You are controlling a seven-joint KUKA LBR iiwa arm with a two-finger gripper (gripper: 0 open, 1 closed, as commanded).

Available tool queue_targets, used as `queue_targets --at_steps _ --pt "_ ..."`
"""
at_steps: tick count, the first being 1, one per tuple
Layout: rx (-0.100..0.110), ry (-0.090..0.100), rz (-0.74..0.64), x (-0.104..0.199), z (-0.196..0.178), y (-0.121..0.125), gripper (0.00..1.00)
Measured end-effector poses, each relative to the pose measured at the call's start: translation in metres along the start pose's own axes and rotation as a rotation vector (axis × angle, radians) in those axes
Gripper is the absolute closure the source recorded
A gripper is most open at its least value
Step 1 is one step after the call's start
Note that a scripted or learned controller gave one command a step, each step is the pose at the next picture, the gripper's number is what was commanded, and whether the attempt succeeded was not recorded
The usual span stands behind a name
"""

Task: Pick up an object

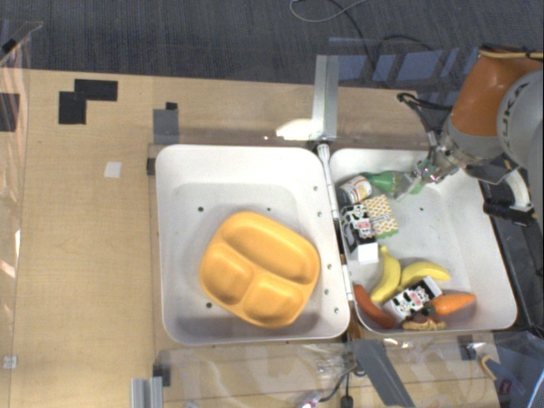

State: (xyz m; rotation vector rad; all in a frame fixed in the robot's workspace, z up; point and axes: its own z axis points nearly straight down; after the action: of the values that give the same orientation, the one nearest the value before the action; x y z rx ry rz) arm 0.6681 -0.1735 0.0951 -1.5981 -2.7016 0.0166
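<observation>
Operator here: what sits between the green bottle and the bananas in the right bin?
In the camera view, a patterned carton lies between the green bottle and the bananas, against the right bin's left wall, with a small white block just below it.

A green bottle (387,180) lay on its side in the upper part of the right bin (476,253), right of frame centre, its neck end pointing right, at the tool (427,171).

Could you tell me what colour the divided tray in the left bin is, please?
The tray is yellow-orange all over, seen best in the camera view.
</observation>
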Motion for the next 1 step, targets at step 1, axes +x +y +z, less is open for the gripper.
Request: queue_targets --at_steps 1 --pt "-0.015 0.001 0.114 0.0439 -0.0880 0.0267 1.00"
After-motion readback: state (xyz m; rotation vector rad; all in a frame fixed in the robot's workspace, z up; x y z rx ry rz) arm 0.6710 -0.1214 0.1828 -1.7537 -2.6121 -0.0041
